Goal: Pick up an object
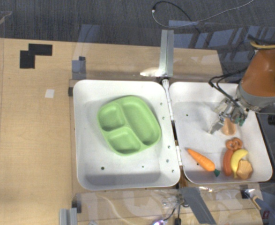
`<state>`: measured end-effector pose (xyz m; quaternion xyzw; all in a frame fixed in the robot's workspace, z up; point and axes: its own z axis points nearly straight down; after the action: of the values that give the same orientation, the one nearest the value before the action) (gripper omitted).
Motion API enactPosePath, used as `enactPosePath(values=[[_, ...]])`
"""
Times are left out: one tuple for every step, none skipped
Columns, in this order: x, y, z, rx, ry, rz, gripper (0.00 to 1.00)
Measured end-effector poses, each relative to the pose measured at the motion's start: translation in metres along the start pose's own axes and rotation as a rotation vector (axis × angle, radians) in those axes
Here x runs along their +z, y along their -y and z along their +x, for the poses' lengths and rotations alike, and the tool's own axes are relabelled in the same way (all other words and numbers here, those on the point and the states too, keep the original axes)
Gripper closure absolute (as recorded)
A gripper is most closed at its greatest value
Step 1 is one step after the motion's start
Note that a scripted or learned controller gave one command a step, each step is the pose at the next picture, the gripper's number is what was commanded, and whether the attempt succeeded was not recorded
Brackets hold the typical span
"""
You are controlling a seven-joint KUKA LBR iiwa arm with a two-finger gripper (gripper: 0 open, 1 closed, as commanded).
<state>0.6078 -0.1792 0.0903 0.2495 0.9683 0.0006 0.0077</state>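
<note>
hovering fingers (223, 121) beside tan object (228, 127)

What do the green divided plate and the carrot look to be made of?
Green divided plate: probably moulded plastic, with a smooth, evenly coloured, softly shiny surface. Carrot: likely a plastic toy, uniformly bright orange with a stubby green tip; foam or rubber cannot be ruled out.
</note>
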Motion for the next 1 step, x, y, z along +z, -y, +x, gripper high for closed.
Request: enactPosePath(values=[[-0.0013, 0.0523, 0.0388, 0.278, 0.001, 0.001, 0.00]])
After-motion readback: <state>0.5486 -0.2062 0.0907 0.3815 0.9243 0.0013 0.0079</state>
